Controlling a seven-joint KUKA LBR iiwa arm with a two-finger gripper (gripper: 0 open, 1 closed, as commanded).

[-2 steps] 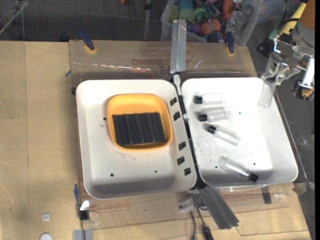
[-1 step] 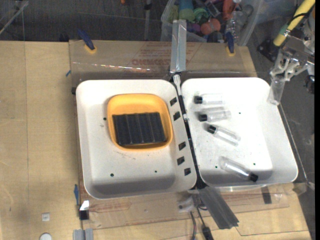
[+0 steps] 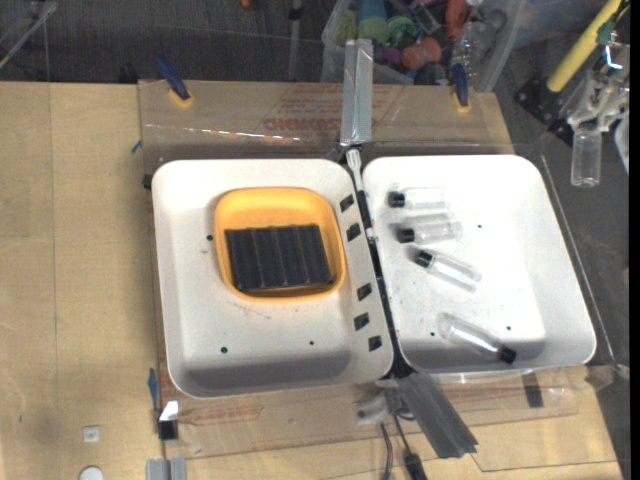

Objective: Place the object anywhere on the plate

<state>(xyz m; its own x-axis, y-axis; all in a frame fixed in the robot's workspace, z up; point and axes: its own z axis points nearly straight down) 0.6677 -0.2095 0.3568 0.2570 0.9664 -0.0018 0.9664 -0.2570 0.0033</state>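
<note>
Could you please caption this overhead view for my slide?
Four clear vials lie in the right bin; the orange plate waits in the left.

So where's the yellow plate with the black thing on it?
The yellow plate sits in the left white bin, slightly toward the back, across the divider from the clear vials in the right bin.

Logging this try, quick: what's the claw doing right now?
Claw: cannot be told; a clear vial shows just below it.

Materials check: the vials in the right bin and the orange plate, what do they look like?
Vials: clear plastic or glass, can't tell which; the white bin shows through them, and the caps are black. Plate: likely glossy plastic, translucent orange with a glowing rim. The dark ribbed slab on it looks matte.
</note>
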